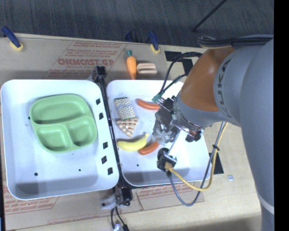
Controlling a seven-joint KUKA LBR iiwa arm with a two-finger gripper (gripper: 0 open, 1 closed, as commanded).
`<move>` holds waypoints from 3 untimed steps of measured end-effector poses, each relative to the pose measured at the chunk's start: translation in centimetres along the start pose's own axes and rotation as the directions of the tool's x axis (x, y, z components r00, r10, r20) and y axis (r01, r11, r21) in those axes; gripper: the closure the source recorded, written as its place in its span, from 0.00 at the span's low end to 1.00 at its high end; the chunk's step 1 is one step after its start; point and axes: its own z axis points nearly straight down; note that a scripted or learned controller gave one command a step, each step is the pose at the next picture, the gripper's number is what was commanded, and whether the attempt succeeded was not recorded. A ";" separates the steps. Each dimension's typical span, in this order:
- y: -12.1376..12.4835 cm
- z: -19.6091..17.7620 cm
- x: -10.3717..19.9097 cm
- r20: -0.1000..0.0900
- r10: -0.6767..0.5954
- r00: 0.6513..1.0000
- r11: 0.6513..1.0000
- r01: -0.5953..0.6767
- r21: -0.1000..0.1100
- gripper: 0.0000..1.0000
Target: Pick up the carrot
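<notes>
The carrot (pixel 130 66), orange with a green top, lies on the cardboard just behind the right bin's (pixel 192 170) far edge, outside both bins. My gripper (pixel 159 134) hangs low over the middle of the right bin, beside the banana (pixel 133 144) and just above a red sausage (pixel 148 149). It is far in front of the carrot. The bulky wrist and cables cover most of the gripper.
A bun-like toy (pixel 146 69) lies right of the carrot. The right bin also holds a second sausage (pixel 148 104), a checkered piece (pixel 124 108) and a waffle wedge (pixel 128 125). A green divided tray (pixel 63 121) sits in the left bin (pixel 14 177).
</notes>
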 end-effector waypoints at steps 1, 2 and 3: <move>2.4 3.8 -1.9 -0.001 0.602 0.798 0.798 -0.602 0.000 1.00; -5.2 5.2 6.0 0.001 0.606 0.795 0.795 -0.606 0.002 1.00; -2.8 4.2 3.3 -0.002 0.608 0.794 0.794 -0.608 0.000 1.00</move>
